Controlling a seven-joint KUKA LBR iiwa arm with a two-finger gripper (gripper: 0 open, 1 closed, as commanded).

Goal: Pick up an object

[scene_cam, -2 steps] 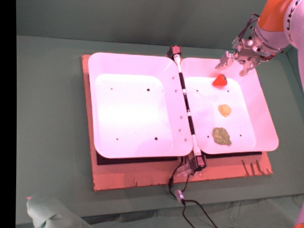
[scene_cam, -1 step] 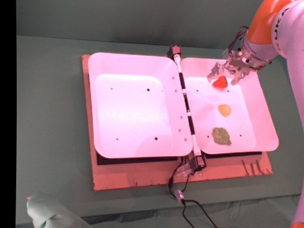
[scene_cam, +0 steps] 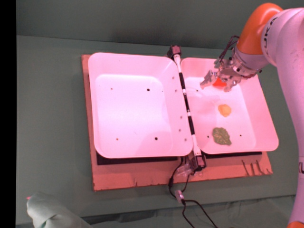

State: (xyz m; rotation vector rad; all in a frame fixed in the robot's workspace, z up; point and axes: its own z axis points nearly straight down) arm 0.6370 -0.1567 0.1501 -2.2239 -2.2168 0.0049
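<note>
Seen from above, two shallow white plastic bins sit side by side on a brown board. The grey arm with its orange band reaches in from the right, and its two-finger metal gripper (scene_cam: 219,82) hangs over the far part of the right bin (scene_cam: 259,122). Its fingers are spread apart around a small red-orange object (scene_cam: 219,83). Nearer me in that bin lie a round yellow-orange piece (scene_cam: 224,110) and a crinkled green leafy piece (scene_cam: 221,136). The left bin (scene_cam: 135,108) shows small dark specks.

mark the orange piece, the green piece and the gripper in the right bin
orange piece (scene_cam: 224,110): camera view, centre of its top face.
green piece (scene_cam: 221,136): camera view, middle of its rough surface.
gripper (scene_cam: 219,81): camera view, midway between the fingertips, over a red-orange object.
</note>
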